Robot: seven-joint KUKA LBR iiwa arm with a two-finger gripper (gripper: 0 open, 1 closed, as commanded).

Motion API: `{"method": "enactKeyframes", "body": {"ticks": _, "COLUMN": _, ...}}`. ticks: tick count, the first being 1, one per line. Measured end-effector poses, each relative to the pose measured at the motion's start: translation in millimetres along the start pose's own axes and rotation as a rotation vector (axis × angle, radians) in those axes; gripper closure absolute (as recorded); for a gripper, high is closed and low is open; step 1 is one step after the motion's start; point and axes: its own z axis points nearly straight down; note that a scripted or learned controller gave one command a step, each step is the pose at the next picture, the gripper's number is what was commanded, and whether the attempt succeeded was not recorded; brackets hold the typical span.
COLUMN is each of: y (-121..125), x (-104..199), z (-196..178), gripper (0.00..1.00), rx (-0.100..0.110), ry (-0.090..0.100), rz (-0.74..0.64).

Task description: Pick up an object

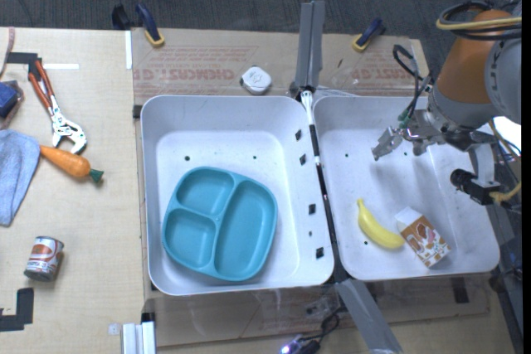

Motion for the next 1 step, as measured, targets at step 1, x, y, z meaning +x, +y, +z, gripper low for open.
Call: {"method": "enactKeyframes", "body": {"ticks": 1, "y": -87.9, "x": 52.2, "z": 9.7, "gripper": 0.00, "rx": 0.004, "ry": 0.001, "rz": 0.131}}
